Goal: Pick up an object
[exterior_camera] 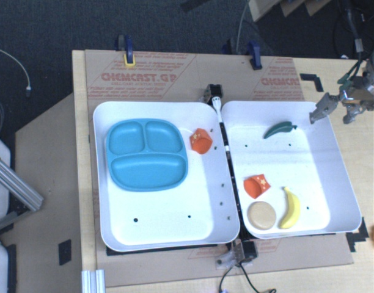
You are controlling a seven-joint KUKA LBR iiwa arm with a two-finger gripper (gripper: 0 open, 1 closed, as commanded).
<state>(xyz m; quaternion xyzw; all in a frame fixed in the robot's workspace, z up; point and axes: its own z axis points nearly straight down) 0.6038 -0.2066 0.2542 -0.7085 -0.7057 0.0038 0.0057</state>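
The hand, fingers spread and holding nothing, hovers just right of the green pepper (long axis slanting, stem pointing toward it).

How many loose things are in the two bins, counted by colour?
Blue: 1, divided plastic plate
Red: 2, chunk beside plate, chunk in right bin
Green: 1, toy pepper
Yellow: 1, toy banana
Beige: 1, round disc
Total: 6

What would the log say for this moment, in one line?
tool: above right bin's far right corner | holding: nothing seen | nearest: green pepper
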